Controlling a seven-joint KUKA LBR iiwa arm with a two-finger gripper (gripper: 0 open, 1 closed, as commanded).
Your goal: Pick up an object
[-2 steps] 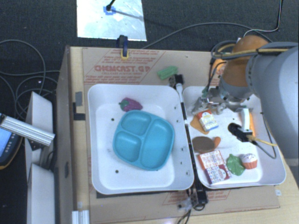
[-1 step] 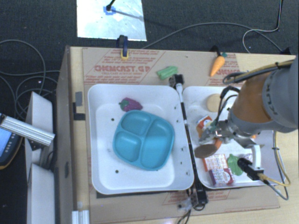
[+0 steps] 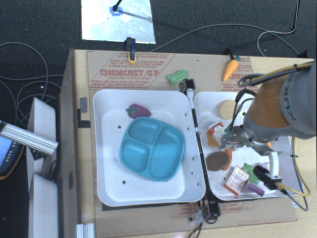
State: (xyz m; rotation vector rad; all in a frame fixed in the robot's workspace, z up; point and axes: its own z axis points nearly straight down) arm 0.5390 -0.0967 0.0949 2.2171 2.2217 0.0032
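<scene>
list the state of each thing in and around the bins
blue divided plate: flat in left bin, compartments bare
purple toy: lying in left bin, beside the plate
brown disc: flat in right bin
red and white packet: lying in right bin
carrot: lying on cardboard, outside bins
tool: low over right bin

Two white bins [image 3: 109,133], side by side. One blue plate [image 3: 151,148]. One purple toy [image 3: 138,111]. One carrot [image 3: 230,68]. One green piece [image 3: 177,76]. One brown disc [image 3: 216,160]. One small carton [image 3: 237,179].
</scene>
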